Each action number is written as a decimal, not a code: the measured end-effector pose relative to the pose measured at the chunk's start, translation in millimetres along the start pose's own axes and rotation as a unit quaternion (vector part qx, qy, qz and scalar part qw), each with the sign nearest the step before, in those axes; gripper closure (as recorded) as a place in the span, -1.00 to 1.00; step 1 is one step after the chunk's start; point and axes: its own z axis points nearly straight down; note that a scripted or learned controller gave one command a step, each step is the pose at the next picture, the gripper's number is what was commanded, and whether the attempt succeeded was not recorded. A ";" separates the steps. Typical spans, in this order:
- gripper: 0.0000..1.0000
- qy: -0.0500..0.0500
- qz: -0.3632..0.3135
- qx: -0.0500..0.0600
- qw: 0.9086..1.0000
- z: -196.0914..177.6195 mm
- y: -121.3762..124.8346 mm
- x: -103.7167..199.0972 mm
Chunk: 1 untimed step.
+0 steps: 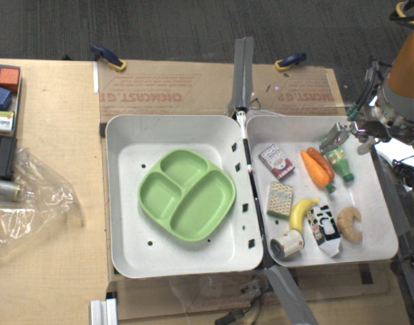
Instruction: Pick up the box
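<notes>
A small pink and white box (275, 161) lies flat in the upper left part of the right bin (386, 212). A second flat box with a checkered pattern (280, 199) lies just below it. My gripper (333, 141) hangs over the bin's upper right part, above the green bottle (341, 166) and just right of the orange carrot (317, 167). It is about a hand's width to the right of the pink box and holds nothing that I can see.
The right bin also holds a banana (302, 213), a black and white carton (325, 228), a croissant (350, 223) and a can on its side (287, 244). A green divided plate (187, 195) lies in the left bin (119, 181).
</notes>
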 end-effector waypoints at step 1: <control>-1.00 0.000 0.133 0.001 0.991 13.7 -29.5 -3.7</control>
